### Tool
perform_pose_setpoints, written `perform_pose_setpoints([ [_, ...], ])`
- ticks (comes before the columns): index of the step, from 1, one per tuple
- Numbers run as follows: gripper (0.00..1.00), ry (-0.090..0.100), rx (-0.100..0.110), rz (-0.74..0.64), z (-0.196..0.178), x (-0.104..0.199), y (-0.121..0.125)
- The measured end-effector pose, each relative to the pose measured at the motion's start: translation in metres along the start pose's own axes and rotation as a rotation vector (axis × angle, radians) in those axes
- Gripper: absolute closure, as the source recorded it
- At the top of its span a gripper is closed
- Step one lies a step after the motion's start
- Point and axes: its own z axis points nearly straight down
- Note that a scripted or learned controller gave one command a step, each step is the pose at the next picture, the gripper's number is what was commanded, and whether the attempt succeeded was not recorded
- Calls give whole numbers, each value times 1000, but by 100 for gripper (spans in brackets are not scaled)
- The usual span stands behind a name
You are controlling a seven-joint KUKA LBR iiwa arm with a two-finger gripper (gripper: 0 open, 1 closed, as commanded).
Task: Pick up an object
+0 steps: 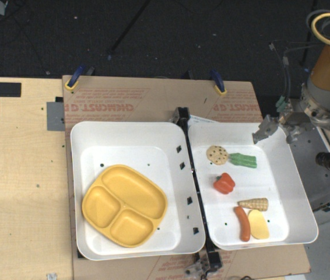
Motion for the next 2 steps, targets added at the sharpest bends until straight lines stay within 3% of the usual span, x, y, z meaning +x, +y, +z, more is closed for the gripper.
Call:
perform_pose_setpoints([
  [1,0,-1,-5,0,-3,0,1],
  [2,0,0,-1,0,49,10,1],
])
